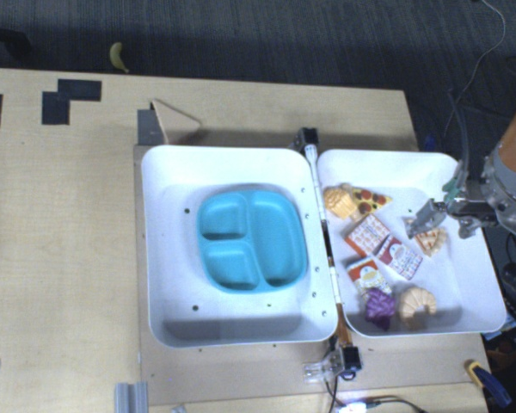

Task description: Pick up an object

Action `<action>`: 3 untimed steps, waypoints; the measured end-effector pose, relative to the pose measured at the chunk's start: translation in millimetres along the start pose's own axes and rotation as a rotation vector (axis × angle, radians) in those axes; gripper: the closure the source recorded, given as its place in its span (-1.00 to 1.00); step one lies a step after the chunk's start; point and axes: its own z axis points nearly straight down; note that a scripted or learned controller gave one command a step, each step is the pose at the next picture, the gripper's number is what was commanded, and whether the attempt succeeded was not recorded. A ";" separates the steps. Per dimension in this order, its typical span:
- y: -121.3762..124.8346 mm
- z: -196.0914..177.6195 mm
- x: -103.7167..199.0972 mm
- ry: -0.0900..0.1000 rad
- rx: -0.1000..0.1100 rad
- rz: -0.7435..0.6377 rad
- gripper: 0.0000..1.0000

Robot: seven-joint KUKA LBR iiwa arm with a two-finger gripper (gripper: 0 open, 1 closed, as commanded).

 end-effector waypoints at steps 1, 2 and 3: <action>55.5 150.2 -36.7 0.000 0.003 0.003 -1.00; -4.8 190.6 -15.3 -0.003 -0.008 0.004 -1.00; -2.9 179.2 -15.4 -0.004 -0.013 0.003 1.00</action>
